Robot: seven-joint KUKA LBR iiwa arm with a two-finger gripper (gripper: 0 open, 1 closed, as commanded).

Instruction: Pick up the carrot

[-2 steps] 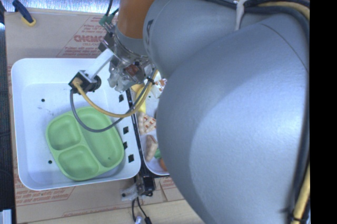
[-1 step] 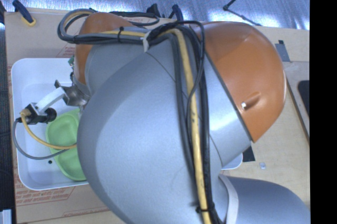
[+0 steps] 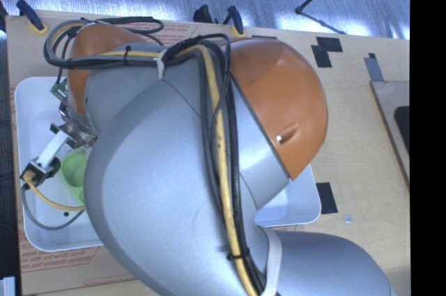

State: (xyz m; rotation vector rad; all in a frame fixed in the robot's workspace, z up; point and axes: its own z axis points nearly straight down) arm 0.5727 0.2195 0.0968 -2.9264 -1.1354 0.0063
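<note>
- One arm (image 3: pixel 174 169) covers most of both bins in the camera view. Its orange band (image 3: pixel 286 106) lies over the middle of the desk (image 3: pixel 348 148).
- The gripper (image 3: pixel 59 138) hangs over the left bin (image 3: pixel 28 99), which sits by the left edge of the desk. We cannot tell whether the jaws are spread or pressed together, and we see nothing between them.
- We cannot tell where the carrot lies. The arm hides the greater part of the left bin and nearly all of the right bin (image 3: pixel 306 207), so we judge that the carrot is under the arm.
- A green object (image 3: pixel 72 169) lies in the left bin just beside the gripper. A yellow cable (image 3: pixel 52 203) loops along the bin floor below it.
- Risk 1: wrong target. The green object is the nearest thing to the gripper, so a descent here could close on it instead of the carrot.
- Risk 2: empty grasp. If the carrot lies off the line of the jaws, they will close on nothing.
- Risk 3: snagging. The yellow cable lies near the gripper, and a sideways move could catch it.
- Risk 4: wall contact. The gripper works near the left wall of the bin, and a slanted approach could strike or shift the bin.
</note>
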